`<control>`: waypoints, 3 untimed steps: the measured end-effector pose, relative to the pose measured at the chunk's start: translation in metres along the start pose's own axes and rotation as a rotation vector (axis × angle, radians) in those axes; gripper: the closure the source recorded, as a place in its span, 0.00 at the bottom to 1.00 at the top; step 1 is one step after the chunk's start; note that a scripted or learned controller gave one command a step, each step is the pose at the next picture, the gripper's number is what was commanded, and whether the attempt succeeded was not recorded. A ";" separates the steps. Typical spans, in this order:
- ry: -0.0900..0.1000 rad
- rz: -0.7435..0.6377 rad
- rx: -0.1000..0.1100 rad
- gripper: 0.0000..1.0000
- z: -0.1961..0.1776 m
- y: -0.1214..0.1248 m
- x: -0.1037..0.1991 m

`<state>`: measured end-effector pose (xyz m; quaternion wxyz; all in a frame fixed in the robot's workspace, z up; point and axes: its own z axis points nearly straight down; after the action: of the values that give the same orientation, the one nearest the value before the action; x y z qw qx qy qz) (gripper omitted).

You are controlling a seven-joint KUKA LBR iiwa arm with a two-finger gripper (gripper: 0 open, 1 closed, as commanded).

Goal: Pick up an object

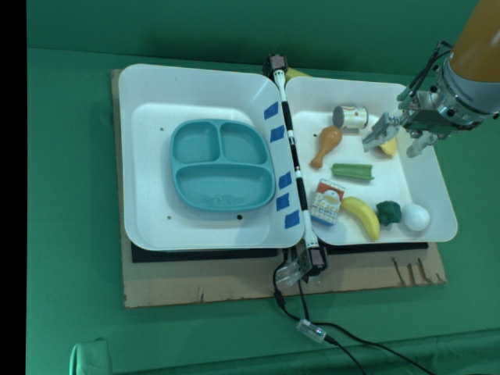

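Gripper (398, 135) hovers in upper right of frame over right bin (437, 209), fingers spread apart, nothing between them. Yellow wedge-shaped item (387, 148) sits just under/beside the left finger, partly hidden. Silver can (351, 116) near, to its left; chicken drumstick (326, 145) and green okra (352, 171) lower left. Banana (362, 216), broccoli (388, 212), white egg (415, 217), small carton (327, 201) along bin's lower edge. Left bin (148, 92) holds teal divided plate (223, 165). Bins on cardboard, green cloth around. Arm (476, 53) enters from upper right, angled down-left.
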<state>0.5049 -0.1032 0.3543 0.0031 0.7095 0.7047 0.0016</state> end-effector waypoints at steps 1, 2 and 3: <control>0.000 0.001 0.002 0.00 0.134 0.003 -0.014; -0.002 0.002 -0.011 0.00 0.166 -0.006 -0.016; -0.011 0.006 -0.034 0.00 0.166 -0.030 -0.001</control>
<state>0.4759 -0.1046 0.1884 0.0192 0.7114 0.7025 0.0097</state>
